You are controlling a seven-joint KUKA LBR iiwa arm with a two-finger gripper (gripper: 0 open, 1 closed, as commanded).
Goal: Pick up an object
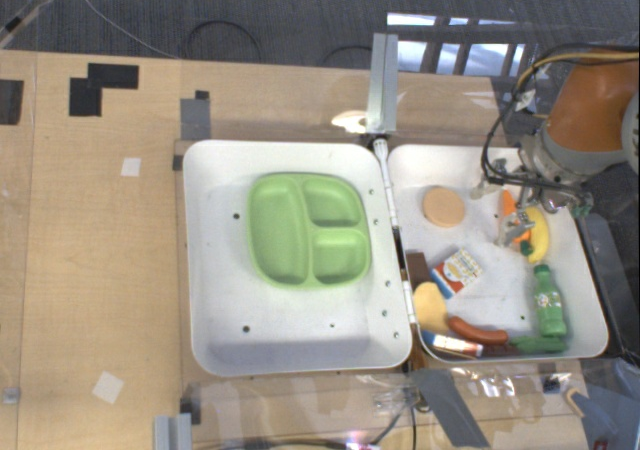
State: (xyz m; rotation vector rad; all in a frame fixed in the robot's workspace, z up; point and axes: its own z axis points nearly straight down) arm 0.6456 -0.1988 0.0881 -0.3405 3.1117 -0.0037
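Observation:
My gripper [517, 229] hangs low over the upper right part of the right bin [597, 323], under the orange wrist band. It sits right beside a yellow banana [539, 237] and a small orange carrot [508, 202]; I cannot tell whether it touches either. A tan round cookie [444, 207] lies to its left. Further toward the front lie a green bottle [547, 304], a blue-and-orange snack packet [459, 271], a yellow piece [430, 305], a brown sausage [478, 330] and a red-and-white tube [452, 344].
The left bin [215, 333] holds a green divided plate [307, 229]. A metal post [383, 83] stands behind the divider between the bins. The arm and its cables [590, 108] fill the space over the right bin's far right corner.

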